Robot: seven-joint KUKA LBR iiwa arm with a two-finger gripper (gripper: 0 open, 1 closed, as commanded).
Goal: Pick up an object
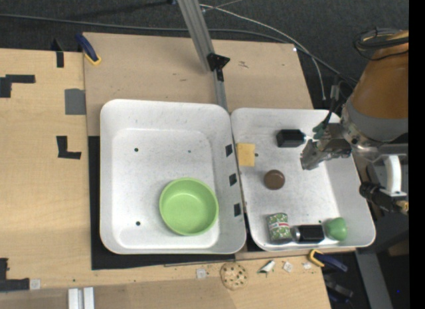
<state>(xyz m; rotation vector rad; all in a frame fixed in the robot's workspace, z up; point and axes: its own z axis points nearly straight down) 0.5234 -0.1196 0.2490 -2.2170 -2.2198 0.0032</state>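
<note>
Left bin (113,168): 1 green bowl (188,206) at 5 o'clock. Right bin (299,201): 1 black block (289,138), 1 tan block (246,154), 1 brown puck (274,180), 1 green-capped bottle (317,232), 1 patterned can (278,227). Gripper (311,159) at 3 o'clock edge, nothing visibly held.

colours across the two white bins and the pale wood table (40,188)

the left bin (159,118) is white with fine dark speckles and carries a lime-green bowl (188,206); the right bin (255,123), also white, carries a black block (289,138), a tan-yellow square (246,154), a brown round piece (274,180), a green-and-white patterned can (279,227), a black cylinder (308,234) and a green ball (336,228); the arm (382,88) is orange over grey.
</note>
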